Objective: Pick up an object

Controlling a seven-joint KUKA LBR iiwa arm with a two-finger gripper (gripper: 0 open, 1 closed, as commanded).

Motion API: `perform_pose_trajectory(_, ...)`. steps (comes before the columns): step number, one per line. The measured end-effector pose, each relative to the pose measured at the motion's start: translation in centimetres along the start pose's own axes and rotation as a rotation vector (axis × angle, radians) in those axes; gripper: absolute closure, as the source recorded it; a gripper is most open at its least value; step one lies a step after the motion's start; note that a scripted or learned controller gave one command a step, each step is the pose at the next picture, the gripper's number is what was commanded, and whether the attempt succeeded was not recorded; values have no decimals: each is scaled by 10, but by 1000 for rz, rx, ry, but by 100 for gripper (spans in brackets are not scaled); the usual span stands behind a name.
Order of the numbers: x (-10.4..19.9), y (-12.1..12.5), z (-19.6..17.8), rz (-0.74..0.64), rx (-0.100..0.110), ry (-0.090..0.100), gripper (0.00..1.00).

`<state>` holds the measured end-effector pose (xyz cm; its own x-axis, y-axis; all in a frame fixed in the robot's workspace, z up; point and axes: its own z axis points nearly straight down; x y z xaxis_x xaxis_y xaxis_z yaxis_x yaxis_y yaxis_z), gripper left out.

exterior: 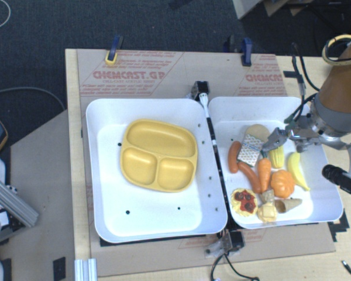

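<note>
Seemingly poised over the toy food in the right bin (316,215): gripper (276,139) low above the corn cob (276,156), finger spread impossible to tell. Cob lying among the carrot (263,174), banana (298,170) and orange (282,183), long axis running near to far. Crowded so, probably awkward to pinch cleanly.

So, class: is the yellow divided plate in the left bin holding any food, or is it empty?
Empty. The yellow plate shows three bare compartments, and all the toy food, such as the carrot, lies in the right bin.
</note>
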<state>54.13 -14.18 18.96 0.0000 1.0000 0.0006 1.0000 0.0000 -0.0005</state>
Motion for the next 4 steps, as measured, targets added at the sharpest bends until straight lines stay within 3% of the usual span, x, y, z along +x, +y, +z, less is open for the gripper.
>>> perform_pose_trajectory(1, 8, 1, 45, 0, 4, 1, 0)
perform_pose_trajectory(2, 8, 3, 95, 3, -6, -1, 0)
perform_pose_trajectory(3, 8, 1, 85, 2, -3, -2, 100)
perform_pose_trajectory(4, 9, -2, 23, -1, -5, -2, 100)
